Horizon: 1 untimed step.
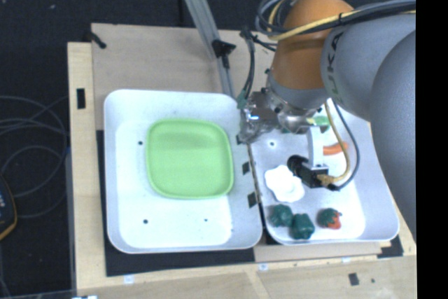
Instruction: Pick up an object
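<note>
In the right bin (374,210) lie a white lump (283,183), two dark green pieces (282,215) (302,225) and a small red piece with a green top (330,219), all near the front. An orange piece (334,148) and a bit of a green thing (322,121) show farther back, partly hidden by the arm. My gripper (250,122) hangs low over the right bin's back left corner, close to the wall between the bins. Nothing shows in its grasp.
The left bin (122,220) holds a light green square plate (189,157). A grey slanted pole (199,10) stands behind the bins. The big grey arm with its orange band (308,38) covers the right bin's back and right side.
</note>
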Motion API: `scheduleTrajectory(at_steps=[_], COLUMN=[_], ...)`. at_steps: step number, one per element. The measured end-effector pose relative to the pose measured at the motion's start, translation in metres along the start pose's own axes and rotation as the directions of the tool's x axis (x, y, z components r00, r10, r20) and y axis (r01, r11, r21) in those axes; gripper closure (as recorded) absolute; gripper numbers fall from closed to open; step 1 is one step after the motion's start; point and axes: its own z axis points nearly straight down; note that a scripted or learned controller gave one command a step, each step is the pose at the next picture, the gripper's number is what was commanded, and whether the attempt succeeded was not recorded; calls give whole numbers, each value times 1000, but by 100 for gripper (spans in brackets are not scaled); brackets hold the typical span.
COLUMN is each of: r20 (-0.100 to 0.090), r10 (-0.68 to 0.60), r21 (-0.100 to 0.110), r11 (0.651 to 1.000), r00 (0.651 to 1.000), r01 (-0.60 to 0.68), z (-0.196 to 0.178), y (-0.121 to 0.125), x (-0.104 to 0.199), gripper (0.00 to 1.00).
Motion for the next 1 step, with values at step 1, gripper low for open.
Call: scheduleTrajectory(at_steps=[1], r20=[0], r10=[0], r21=[1], r11=[1000], r00=[1000], r01=[0], z=[6], y=[5], x=[55], gripper=[100])
